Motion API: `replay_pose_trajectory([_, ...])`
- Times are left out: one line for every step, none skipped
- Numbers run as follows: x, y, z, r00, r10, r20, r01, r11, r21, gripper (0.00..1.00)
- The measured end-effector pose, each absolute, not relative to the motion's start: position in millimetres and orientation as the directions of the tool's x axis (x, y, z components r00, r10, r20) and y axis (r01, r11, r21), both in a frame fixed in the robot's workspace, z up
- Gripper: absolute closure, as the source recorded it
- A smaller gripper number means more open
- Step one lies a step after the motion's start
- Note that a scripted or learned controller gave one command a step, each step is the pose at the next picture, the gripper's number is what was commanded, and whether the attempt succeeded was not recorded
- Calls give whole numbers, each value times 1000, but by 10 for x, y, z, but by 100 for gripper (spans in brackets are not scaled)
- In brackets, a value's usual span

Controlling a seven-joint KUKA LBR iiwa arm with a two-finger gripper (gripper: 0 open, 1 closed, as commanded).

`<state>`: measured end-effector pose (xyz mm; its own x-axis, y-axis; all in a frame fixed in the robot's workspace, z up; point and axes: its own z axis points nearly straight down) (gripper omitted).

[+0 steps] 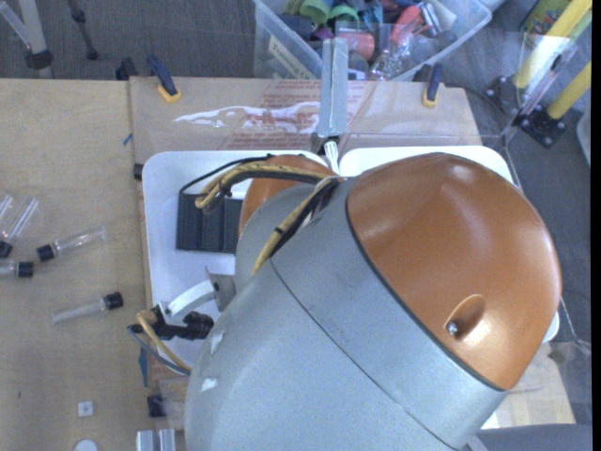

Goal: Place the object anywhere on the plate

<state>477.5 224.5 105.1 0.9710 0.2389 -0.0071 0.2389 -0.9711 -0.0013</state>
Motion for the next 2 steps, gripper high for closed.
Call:
replay_pose_trajectory([5397,2249,892,922,388,4,388,-922,0,100])
replay_pose_trajectory([5652,2236,1724,980,197,1,197,-980,1,100])
